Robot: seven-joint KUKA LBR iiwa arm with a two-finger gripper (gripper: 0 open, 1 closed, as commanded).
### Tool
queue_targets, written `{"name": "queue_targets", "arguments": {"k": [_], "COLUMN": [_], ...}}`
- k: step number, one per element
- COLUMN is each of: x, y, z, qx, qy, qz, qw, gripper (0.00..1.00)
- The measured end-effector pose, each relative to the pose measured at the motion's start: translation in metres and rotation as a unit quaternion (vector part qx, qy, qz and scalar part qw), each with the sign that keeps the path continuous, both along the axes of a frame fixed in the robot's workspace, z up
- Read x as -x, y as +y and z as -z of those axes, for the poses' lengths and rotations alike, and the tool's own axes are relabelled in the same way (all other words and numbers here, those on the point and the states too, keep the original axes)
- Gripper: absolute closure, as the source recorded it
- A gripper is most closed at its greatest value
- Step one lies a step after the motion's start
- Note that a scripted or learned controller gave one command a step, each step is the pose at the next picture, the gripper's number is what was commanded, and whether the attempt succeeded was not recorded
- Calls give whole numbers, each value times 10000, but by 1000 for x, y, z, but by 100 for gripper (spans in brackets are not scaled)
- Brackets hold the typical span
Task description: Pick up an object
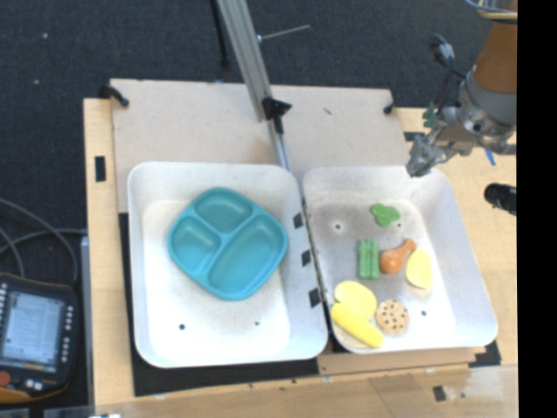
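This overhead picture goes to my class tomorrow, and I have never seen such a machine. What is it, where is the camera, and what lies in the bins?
One camera looks down at a slant on a bench. The grey and orange thing at right is a robot arm; its gripper hangs over the right bin's far corner. Nothing is seen held. That bin holds toy food: a green piece, a green bundle, a drumstick, yellow pieces and a cookie. The left bin holds a blue tray.
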State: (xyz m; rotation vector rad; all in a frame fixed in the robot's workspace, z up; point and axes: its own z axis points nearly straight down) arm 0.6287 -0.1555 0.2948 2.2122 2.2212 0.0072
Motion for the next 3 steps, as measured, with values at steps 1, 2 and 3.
{"name": "queue_targets", "arguments": {"k": [1,2,3], "x": [-2,-8,-17], "y": [51,102,148], "z": [17,35,30], "qx": [-3,-2,-8], "qy": [41,46,29], "qz": [-4,-4,-13], "qw": [10000,10000,10000], "gripper": [100,100,100]}}
